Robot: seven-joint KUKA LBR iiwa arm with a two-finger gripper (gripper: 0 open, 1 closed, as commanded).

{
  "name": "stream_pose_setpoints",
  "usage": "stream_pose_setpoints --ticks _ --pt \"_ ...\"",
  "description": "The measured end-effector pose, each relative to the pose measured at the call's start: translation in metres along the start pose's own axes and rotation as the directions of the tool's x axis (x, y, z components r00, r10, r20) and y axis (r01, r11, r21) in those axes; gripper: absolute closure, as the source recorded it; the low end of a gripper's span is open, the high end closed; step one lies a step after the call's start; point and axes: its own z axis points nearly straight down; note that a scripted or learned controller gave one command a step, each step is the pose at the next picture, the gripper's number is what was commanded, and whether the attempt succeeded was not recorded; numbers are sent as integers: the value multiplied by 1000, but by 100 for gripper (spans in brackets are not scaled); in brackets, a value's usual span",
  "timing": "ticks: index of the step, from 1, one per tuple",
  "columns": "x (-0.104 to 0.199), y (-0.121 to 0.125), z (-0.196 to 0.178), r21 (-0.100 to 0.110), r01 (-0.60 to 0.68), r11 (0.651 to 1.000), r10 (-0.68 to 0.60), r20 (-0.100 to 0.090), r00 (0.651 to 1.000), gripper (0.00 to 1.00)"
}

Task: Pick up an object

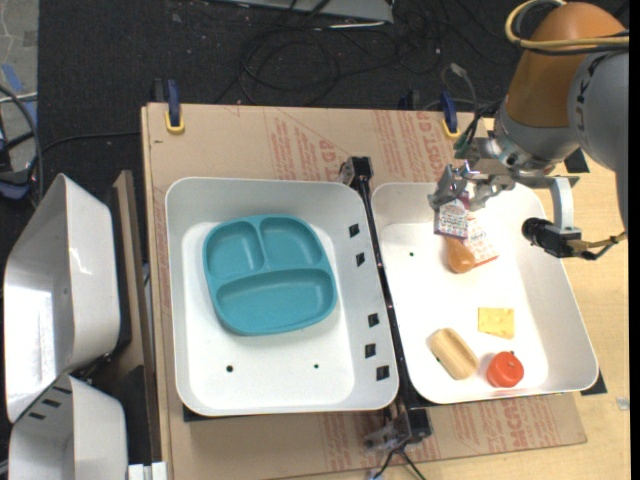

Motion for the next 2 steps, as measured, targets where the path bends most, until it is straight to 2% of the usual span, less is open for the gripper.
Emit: stream_pose_setpoints --ticks 1,2 --pt "0 1 -38 1 4 1000 -4 0 1000 100" --pt "41 -15 -39 7 8 1000 -8 -3 1000 100"
